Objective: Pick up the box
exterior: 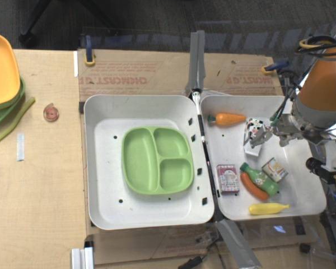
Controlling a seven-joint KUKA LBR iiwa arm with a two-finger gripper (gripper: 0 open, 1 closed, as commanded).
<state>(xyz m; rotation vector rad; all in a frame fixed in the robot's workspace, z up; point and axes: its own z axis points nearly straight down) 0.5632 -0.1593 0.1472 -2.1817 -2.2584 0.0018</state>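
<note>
A pink and purple box (228,179) lies flat at the left side of the right bin (302,206), close to the divider. A smaller pale carton (275,169) lies tilted further right. The gripper (256,134) reaches in from the right and hangs over the upper middle of the right bin, just below the orange carrot (230,118). It is up and to the right of the pink box and well apart from it. Nothing shows held in it.
A green bottle (261,179), an orange sausage-shaped toy (252,186) and a yellow banana (268,208) lie in the right bin's lower part. The left bin (101,150) holds a green divided plate (157,160). Yellow and green plates (1,77) stack at the far left.
</note>
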